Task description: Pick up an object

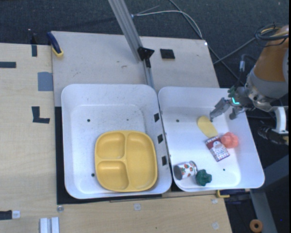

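Note:
The right bin (182, 98) holds a pale yellow lump (207, 126), a red and white packet (217, 148), a soft pink-red piece (229, 140), a small can with a red-dotted label (185, 170) and a dark green piece (203, 178). My gripper (227, 109) hangs over the bin's far right part, just right of and above the yellow lump. Its two fingers are spread apart with nothing between them.
The left bin (77, 101) carries a yellow divided plate (126, 160) at its front. A metal pole (126, 21) slants up from between the bins. Cables run along the bench's far side and to the right of the arm.

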`<state>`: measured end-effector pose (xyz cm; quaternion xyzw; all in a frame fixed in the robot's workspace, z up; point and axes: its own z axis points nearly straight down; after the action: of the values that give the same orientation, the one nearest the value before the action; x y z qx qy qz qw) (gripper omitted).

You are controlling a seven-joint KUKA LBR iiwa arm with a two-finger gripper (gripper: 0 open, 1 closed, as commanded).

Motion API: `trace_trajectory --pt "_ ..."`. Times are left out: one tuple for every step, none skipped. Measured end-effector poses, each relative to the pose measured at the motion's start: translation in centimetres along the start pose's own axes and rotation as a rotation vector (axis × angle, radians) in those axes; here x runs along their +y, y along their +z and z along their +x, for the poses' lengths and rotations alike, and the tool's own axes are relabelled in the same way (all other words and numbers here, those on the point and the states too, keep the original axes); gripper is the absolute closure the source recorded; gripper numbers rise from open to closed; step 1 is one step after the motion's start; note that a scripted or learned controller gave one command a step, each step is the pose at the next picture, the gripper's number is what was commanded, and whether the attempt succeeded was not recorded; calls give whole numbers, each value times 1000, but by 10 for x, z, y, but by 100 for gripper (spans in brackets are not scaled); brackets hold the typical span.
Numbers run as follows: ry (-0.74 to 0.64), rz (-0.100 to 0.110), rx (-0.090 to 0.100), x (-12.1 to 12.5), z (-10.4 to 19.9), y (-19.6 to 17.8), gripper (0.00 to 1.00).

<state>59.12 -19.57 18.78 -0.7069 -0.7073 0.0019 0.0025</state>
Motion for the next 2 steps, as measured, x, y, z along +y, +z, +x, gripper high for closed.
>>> trace_trajectory --pt "-1 -5 -1 1 0 -2 0" --pt "0 -3 -2 -3 -8 54 0"
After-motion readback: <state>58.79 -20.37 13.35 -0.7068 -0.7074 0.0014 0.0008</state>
